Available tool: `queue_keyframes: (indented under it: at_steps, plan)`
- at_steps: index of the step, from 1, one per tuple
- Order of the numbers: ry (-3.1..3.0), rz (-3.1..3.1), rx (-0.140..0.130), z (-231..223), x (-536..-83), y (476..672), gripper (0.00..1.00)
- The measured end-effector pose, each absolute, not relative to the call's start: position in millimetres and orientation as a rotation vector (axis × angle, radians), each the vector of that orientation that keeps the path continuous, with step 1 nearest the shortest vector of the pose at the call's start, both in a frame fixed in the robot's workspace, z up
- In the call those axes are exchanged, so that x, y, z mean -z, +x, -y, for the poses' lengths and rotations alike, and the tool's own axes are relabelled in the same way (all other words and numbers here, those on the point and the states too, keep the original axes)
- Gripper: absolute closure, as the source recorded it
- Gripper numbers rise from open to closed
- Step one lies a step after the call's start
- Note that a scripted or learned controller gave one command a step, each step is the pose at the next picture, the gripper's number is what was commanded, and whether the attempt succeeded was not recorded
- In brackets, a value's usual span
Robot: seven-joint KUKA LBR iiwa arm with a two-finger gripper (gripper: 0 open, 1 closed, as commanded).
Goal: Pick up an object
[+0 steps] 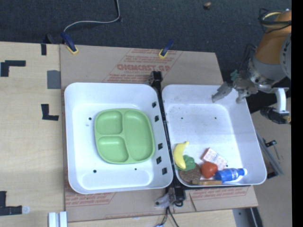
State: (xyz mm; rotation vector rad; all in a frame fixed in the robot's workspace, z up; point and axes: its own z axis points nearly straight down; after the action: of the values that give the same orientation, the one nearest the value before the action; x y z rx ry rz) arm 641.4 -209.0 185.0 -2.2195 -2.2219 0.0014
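— White plastic, smooth and faintly glossy, twice over: left bin (78,126) and right bin (203,122), shallow, round-cornered, set side by side along a black seam with small clips.

— And underneath?

— Brown cardboard (94,65), flat and matte, printed in red, pinned at the far edge by two yellow clamps (165,48). Around that, a pale wood-grain bench top (28,141) with black tape marks. Beyond, dark speckled carpet (189,13), crossed by a thin white cable (94,21).

— Inside the left bin?

— One green plate (124,136), soft-cornered, moulded into three compartments, lying flat near the middle.

— The things to pick?

— Heaped in the near corner of the right bin, touching one another. Yellow banana (180,154), curved, up against the wall by the seam. Green lump (190,162) just beside it. Red rounded piece (209,169) next along, with a crinkled pink-and-white packet (214,155) behind it. Blue bottle (229,175), lying on its side along the near wall, pale at one end. Brown flat mass (191,175) at the front, too blurred to name.

— And the claw?

— Gripper (229,97), grey metal, over the far right rim of the right bin, well apart from the heap. Two slim fingers (218,96) spread wide, nothing between them. Orange band (270,48), rounded and smooth, farther up the arm.
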Motion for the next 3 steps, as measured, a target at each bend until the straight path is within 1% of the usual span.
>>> queue_keyframes:
  at_steps: [1,2,3]
  plan:
    - [-2.219,2.220,-0.003,186.8,-120.3,640.3,0.00]
    - [-2.219,2.224,-0.004,186.9,-131.1,641.0,1.00]
    - [-2.218,2.226,0.003,54.5,-241.7,568.8,1.00]
